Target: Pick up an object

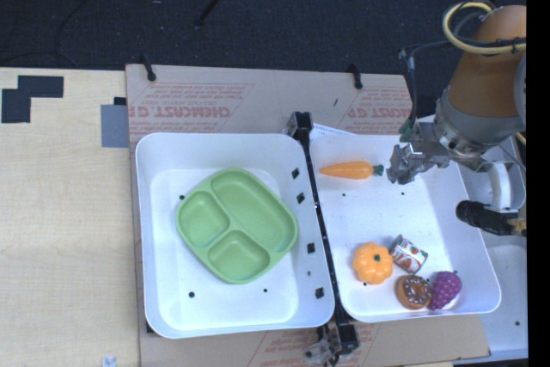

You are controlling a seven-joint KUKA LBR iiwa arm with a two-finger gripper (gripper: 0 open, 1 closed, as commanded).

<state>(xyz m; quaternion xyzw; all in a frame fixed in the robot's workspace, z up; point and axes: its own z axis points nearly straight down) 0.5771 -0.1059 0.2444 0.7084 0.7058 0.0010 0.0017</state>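
The toy carrot point(347, 171) lies on its side near the far edge of the right bin point(481, 271), orange body pointing toward the divider between the bins and green top pointing at the gripper point(402, 168). Its green end sits just beside the gripper's tip, on the gripper's left as the camera sees it; whether they touch cannot be told. The gripper hangs low over the far part of the right bin, a dark grey cluster of metal below the arm's orange band point(490, 73). Whether its fingers are spread or closed cannot be told, as the tip is small and dark against the white floor, and nothing is seen between them.

Nearer the camera than the gripper, well apart from it, four other toys gather in the near part of the same bin. A small orange pumpkin point(372, 262) stands closest to the divider. Just beside it is a small red and white can point(409, 254), tipped on its side. A brown doughnut point(413, 292) lies in front of the can, touching a purple bunch of grapes point(444, 289) at its right.

Beyond the divider, far to the gripper's left, the left bin point(163, 185) holds a green compartment plate point(236, 224) with three sections, lying flat and turned at an angle. Both bins rest on a cardboard sheet point(258, 103) printed with red letters.
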